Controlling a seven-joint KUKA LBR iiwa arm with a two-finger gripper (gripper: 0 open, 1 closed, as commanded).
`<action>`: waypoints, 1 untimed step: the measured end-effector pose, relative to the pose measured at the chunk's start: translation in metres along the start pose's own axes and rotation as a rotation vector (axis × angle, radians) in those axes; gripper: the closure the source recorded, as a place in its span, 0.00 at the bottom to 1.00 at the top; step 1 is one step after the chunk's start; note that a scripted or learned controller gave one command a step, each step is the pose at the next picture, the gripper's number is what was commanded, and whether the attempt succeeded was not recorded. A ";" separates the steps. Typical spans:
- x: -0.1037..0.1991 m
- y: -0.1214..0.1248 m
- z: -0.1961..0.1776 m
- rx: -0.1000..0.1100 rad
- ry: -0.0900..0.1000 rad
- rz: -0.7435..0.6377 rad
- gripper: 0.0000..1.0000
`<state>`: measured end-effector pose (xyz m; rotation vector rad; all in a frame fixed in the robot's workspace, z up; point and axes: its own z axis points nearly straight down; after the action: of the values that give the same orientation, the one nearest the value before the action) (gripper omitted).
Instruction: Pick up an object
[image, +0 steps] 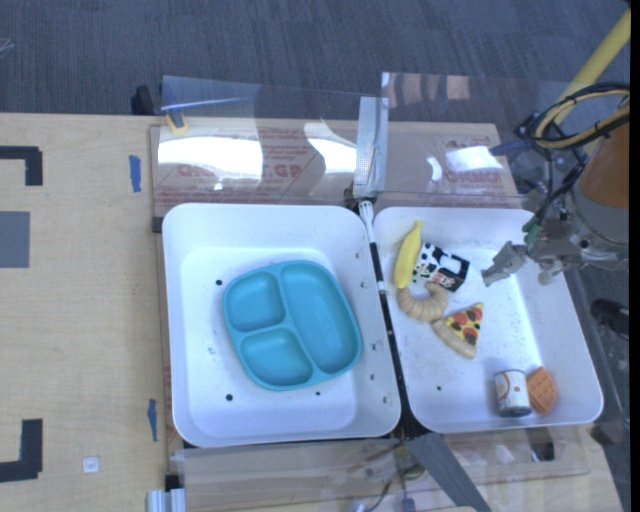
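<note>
Right now I see my end effector (520, 262) above the right bin (585, 345), beyond the pizza slice (461, 328). Whether its fingers are parted, I cannot tell. Left of the slice lies a banana (407, 254).

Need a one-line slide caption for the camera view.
Pincer hovers over right bin beside banana and pizza slice; blue tray in left bin.

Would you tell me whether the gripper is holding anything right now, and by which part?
Nothing is held: the gripper hangs over the right bin, apart from the toys.

Glossy plastic blue tray (290, 325) — smooth white bins (190, 300) (wood-grain bench (70, 330)).
</note>
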<state>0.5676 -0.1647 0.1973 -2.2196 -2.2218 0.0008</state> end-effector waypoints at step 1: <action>0.028 -0.031 0.106 -0.013 0.000 0.224 0.00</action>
<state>0.5368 -0.1367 0.0911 -2.4616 -1.9656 -0.0131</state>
